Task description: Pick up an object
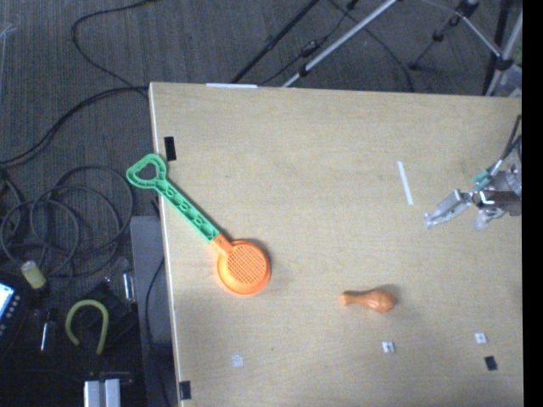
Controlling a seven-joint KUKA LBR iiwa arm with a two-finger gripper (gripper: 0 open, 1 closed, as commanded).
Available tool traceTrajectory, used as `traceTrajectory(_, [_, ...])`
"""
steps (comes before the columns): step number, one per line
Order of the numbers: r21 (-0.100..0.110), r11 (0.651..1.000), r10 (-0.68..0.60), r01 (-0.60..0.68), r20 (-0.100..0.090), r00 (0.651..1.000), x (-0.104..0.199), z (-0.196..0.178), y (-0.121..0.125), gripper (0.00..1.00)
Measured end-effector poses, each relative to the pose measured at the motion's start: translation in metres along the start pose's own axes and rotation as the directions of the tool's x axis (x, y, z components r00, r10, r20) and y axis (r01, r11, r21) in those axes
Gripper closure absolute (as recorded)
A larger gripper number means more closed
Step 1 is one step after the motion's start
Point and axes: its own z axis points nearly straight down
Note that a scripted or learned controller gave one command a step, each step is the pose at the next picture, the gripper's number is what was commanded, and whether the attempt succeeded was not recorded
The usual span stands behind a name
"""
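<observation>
A toy sieve lies on the tan bench top point(339, 142) at the left, its green handle point(176, 200) running up-left past the bench's edge and its round orange head point(243, 267) lower down. An orange pear-shaped toy point(370, 299) lies on its side near the front middle. A thin white stick point(405, 183) rests at the right. My gripper point(454, 220) comes in at the right edge, just right of and below the stick, well above the orange toy. It stands open with nothing between its fingers.
Small square markers point(388, 346) dot the front right of the bench. Off the left edge the floor holds coiled black cables point(51, 219) and a green horseshoe-shaped piece point(86, 320). Tripod legs point(365, 19) stand behind the bench.
</observation>
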Motion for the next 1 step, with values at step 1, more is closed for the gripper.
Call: traceTrajectory(1, [0.001,0.999,0.050,-0.050,0.001,0.999,-0.0068,0.1235,0.0694,0.00])
